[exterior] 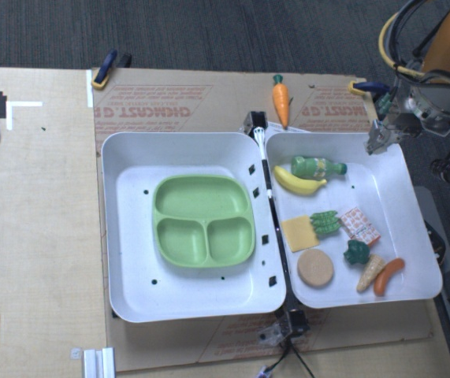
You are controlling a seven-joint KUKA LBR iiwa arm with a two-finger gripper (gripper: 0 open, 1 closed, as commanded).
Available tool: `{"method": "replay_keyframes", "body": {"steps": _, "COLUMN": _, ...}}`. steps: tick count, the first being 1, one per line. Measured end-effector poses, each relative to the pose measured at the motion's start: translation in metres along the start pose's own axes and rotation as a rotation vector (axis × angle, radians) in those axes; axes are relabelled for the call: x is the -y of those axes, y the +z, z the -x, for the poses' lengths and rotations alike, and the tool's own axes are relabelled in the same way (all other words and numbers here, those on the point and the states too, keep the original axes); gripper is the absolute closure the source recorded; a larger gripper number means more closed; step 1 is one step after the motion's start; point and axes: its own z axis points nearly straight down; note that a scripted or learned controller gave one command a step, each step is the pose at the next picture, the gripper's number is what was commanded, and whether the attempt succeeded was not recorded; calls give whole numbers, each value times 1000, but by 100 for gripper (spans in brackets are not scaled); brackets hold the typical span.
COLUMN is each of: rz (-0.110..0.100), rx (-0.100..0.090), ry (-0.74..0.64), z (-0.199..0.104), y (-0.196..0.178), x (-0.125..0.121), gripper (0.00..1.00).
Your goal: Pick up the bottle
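We see the bottle [317, 166] lying on its side in the upper part of the right bin [414, 235], in the right half of the frame. It is green, with its cap turned toward the right. A banana [298, 183] lies just below it and seems to touch it along the lower side.

The claw [380, 138] is at the upper right corner of this bin, near the rim and apart from the bottle; whether it is apart or together we cannot tell.

We judge that the bottle is a small toy of plastic, light and stiff, with a smooth round body that may roll or slip. We think the best hold is across the middle of the body, squeezing from the upper and lower sides, although the banana leaves little room below.
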Motion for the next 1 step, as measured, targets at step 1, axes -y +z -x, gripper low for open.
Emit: {"method": "replay_keyframes", "body": {"steps": 1, "rz": -3, "rx": -2, "ry": 203, "z": -19, "y": -73, "x": 88, "gripper": 100}}
